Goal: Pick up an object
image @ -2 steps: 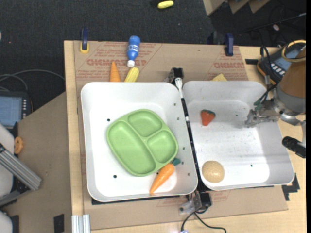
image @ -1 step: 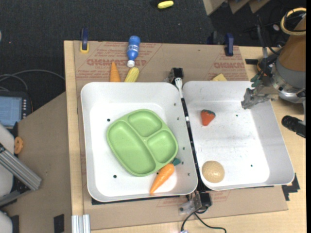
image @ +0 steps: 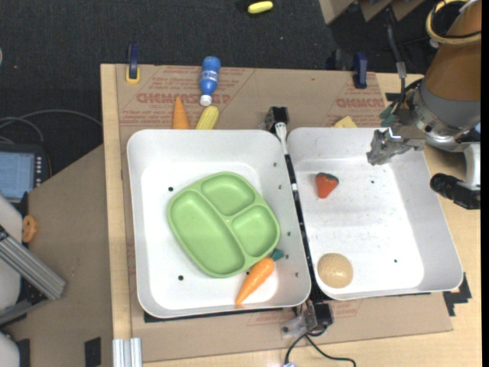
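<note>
In the right bin [image: 412, 228] a red strawberry [image: 326, 184] lies near the left wall, and a tan bread roll [image: 335, 270] rests at the front left corner. In the left bin [image: 153, 174] sits a green divided plate [image: 221, 224], with an orange carrot [image: 255, 280] leaning at its front right. My gripper [image: 380, 150] hangs over the back of the right bin, to the right of and behind the strawberry, with nothing seen between its fingers.
Behind the left bin on the cardboard lie a blue and white bottle [image: 208, 79], a small orange carrot [image: 179, 115] and a yellow corn piece [image: 207, 117]. A yellow piece [image: 345, 122] lies behind the right bin. Black clamps [image: 277, 118] join the bins.
</note>
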